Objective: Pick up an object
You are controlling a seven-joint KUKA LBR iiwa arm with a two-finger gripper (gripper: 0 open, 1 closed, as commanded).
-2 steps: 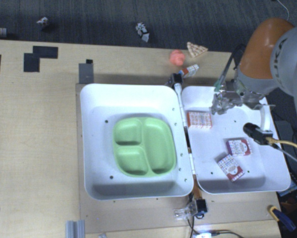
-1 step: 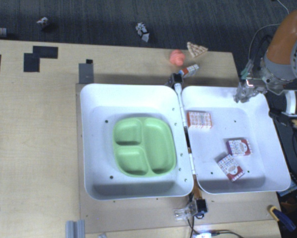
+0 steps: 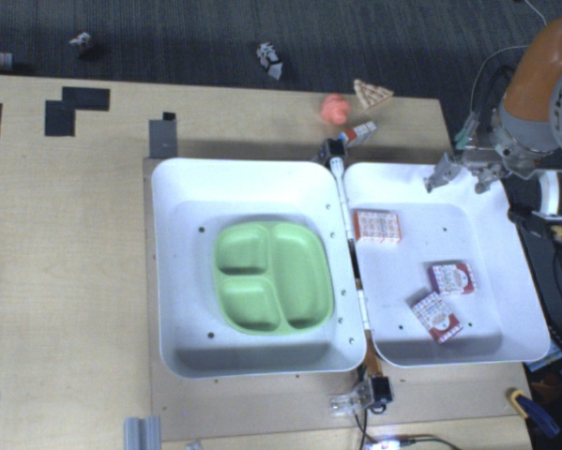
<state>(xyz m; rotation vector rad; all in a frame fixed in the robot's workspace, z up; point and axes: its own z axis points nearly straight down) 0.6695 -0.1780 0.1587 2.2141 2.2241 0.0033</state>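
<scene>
Three small packets lie in the right bin point(image 3: 492, 251): a pale red-and-white box point(image 3: 376, 226) near its left wall, a dark red packet point(image 3: 451, 277) in the middle right, and a red-and-white packet point(image 3: 436, 315) just below it. My gripper point(image 3: 463, 175) hangs over the bin's far right corner, above and to the right of the packets. Its two fingers stand spread apart with nothing between them.
The left bin point(image 3: 177, 251) holds a green divided tray point(image 3: 271, 276). Behind the bins, on the bench, lie an orange ball point(image 3: 335, 109), a pizza-slice toy point(image 3: 372, 93) and a small tube point(image 3: 356, 135). Cables run along the right side.
</scene>
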